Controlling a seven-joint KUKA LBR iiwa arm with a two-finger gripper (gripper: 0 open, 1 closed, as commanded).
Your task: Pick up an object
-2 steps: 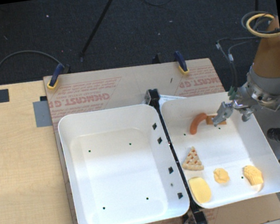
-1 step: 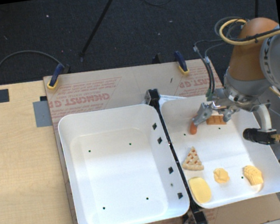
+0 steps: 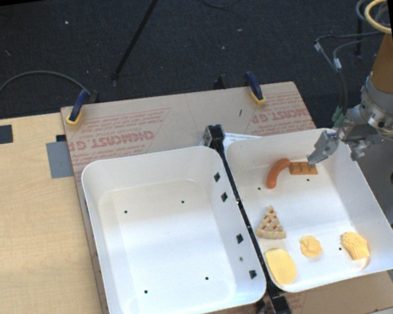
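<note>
gripper (image 3: 321,148): over right bin's far side; finger state unclear, cannot tell
target: small tan waffle piece (image 3: 303,169), just below the tip, beside orange sausage (image 3: 278,172)
handling: likely light, stiff plastic toy; flat, so pinch across short edges
others: pizza slice (image 3: 269,224); corn (image 3: 354,244)
right bin (image 3: 369,196): holds all items

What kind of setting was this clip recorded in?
Likely a robotics lab bench for grasping trials: two white bins clamped to a board, toy food such as a pizza slice, and loose cables on dark floor.

Grey arm (image 3: 382,99) (orange band above)
</note>
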